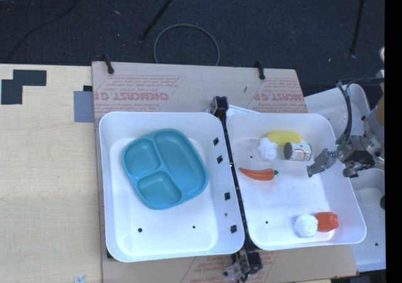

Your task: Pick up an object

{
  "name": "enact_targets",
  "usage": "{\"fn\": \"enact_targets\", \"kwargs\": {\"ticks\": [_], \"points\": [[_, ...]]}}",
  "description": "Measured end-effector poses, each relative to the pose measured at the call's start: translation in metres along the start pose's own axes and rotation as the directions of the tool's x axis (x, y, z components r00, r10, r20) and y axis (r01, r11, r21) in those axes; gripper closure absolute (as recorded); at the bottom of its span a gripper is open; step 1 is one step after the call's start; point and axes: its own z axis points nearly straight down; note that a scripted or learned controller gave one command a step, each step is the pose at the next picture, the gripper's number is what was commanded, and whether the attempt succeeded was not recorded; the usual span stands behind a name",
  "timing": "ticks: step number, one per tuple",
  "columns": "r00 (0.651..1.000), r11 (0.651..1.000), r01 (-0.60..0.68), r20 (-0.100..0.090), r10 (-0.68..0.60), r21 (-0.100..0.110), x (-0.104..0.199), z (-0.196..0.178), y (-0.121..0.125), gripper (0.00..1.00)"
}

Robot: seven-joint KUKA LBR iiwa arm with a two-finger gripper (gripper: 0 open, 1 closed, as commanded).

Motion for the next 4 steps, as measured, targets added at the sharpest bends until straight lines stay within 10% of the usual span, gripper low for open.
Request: {"fn": "enact_targets", "kwargs": {"ticks": [1,4], "points": [[1.000,1.000,0.002,0.003,-0.002,-0.011,0.000,-0.005,0.002,0.00],[1.000,1.000,0.002,0.000,-0.002,-0.005,0.009,0.145,-0.006,0.00]]}}
